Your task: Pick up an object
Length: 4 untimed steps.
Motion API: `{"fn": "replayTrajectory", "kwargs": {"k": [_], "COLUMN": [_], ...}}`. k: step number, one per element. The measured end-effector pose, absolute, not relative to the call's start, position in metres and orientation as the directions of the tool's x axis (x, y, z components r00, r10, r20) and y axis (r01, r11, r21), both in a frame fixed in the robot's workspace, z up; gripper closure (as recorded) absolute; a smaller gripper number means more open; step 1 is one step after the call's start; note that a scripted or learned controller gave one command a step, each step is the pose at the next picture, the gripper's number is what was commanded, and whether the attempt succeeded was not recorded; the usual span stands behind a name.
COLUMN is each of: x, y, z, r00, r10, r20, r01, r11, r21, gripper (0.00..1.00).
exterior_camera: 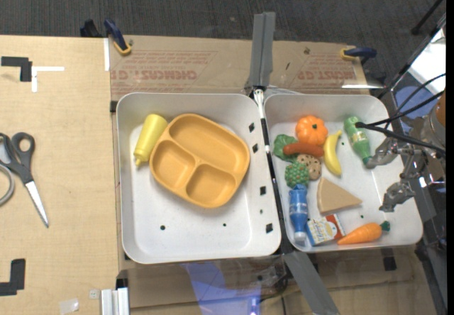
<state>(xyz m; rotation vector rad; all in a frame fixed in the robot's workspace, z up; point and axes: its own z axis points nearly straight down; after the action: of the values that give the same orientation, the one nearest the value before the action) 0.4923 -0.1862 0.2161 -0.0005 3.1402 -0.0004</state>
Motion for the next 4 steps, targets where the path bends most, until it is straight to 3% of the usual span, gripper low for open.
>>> {"fn": "replayTrajectory", "kwargs": {"k": [1,2,3,4], "x": [0.579,0.612,0.535,0.511], "y": [-0.172,-0.132,-0.110,-0.093], "z": [0.111,0.095,0.092,0.095], "r00": [-0.999,-0.983,-0.981,-0.975], "r10": [0.041,0.186,0.194,0.219], "r20": [-0.028,-0.008,-0.003,-0.017], "r01": [0.041,0.186,0.194,0.219], "r11": [0.999,0.983,0.981,0.976], "r21": [-0.005,0.000,0.000,0.000], "gripper": [0.00,0.00,0.00,0.00]}}
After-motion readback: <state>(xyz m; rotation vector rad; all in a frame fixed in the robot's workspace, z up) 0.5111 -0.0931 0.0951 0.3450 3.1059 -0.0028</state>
